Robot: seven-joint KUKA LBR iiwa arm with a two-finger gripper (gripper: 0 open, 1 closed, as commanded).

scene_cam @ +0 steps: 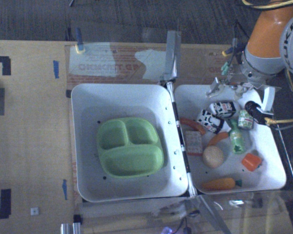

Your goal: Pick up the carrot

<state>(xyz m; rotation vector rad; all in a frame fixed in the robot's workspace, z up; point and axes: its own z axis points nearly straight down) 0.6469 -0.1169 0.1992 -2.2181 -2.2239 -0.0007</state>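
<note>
The approach is only beginning: the gripper (228, 87), its state impossible to tell, hovers at upper right and must descend toward the carrot (219, 183) at lower right.

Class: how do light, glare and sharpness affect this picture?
Camera view: soft, slightly blurred overall; pale glare patches on the clear panel behind the bins; the left bin shades grey inside; the carrot reads clearly, the gripper indistinctly.
</note>
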